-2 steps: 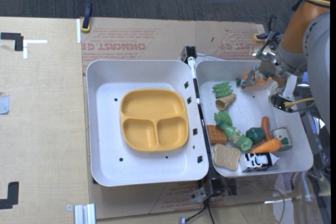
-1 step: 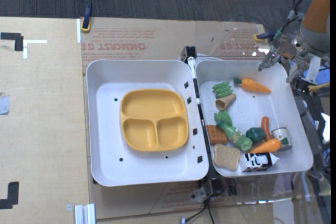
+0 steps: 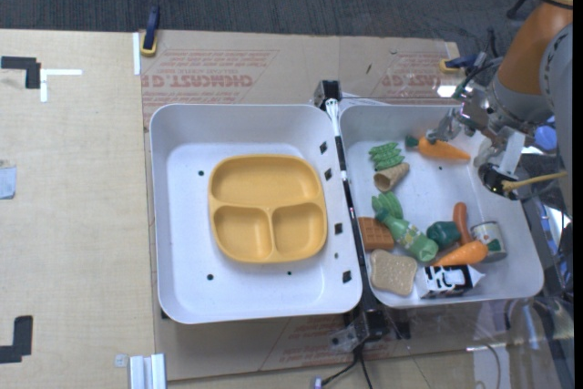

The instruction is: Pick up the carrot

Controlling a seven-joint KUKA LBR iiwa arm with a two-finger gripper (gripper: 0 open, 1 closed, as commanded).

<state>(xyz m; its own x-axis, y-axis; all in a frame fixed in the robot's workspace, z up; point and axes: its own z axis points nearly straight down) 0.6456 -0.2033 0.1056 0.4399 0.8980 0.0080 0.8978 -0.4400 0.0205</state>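
One orange carrot with a small green top lies near the back right of the right bin. A second carrot lies toward the front right, among other toys. My gripper hangs just above and behind the back carrot, close to its thick end. Nothing shows whether it touches the carrot. The grey arm with its orange band reaches in from the right.
The right bin also holds green pods, a cone, a green vegetable, a brown block, toast, a red piece and a can. A yellow divided plate sits in the left bin.
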